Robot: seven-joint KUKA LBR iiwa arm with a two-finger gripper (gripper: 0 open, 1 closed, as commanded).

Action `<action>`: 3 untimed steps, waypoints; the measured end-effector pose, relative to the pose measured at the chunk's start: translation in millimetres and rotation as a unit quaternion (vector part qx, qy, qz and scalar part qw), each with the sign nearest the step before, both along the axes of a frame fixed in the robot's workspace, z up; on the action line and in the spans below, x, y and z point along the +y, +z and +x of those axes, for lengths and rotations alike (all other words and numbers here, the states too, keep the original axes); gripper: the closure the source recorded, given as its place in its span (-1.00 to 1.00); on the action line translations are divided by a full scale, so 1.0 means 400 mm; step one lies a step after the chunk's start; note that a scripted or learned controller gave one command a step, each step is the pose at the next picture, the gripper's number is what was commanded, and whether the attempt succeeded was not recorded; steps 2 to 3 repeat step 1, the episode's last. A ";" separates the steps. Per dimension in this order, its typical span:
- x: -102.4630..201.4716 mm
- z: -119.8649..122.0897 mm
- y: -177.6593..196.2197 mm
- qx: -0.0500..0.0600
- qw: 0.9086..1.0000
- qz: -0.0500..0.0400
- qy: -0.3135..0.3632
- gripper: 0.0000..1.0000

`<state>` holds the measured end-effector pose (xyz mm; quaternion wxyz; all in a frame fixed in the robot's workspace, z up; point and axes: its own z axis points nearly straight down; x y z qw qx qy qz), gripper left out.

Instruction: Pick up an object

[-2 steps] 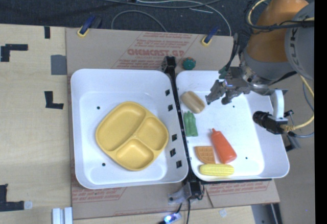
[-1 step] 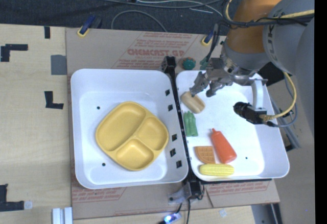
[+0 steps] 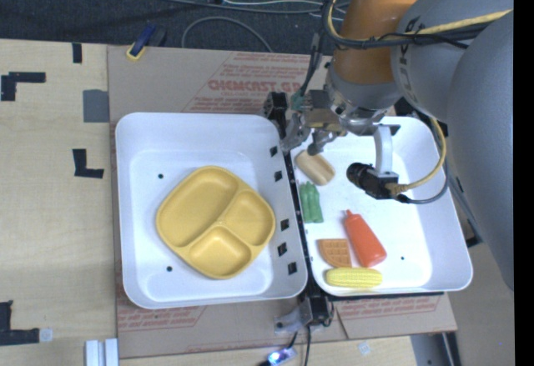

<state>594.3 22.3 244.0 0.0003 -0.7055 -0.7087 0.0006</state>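
My gripper (image 3: 307,139) hangs over the far left corner of the right bin (image 3: 417,273), close to the wall between the two bins. Just below it in the view lies a tan bread-like piece (image 3: 315,168), which looks to be resting on the bin floor. A green vegetable piece (image 3: 311,203) lies in front of that. Further forward are a red bottle (image 3: 365,238), an orange waffle-like square (image 3: 335,252) and a yellow corn cob (image 3: 353,277). The arm's grey and orange body hides the far part of the right bin.
A yellow divided plate (image 3: 216,221) lies in the left bin (image 3: 138,139). A black cable fitting (image 3: 371,179) hangs from the wrist above the right bin. Both bins rest on a cardboard sheet (image 3: 234,77) on the wooden bench.
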 end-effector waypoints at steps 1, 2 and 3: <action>0.115 0.042 0.009 0.000 1.000 0.000 0.000 1.00; 0.115 0.042 0.009 0.000 1.000 0.000 0.000 1.00; 0.115 0.042 0.009 0.000 1.000 0.000 0.000 1.00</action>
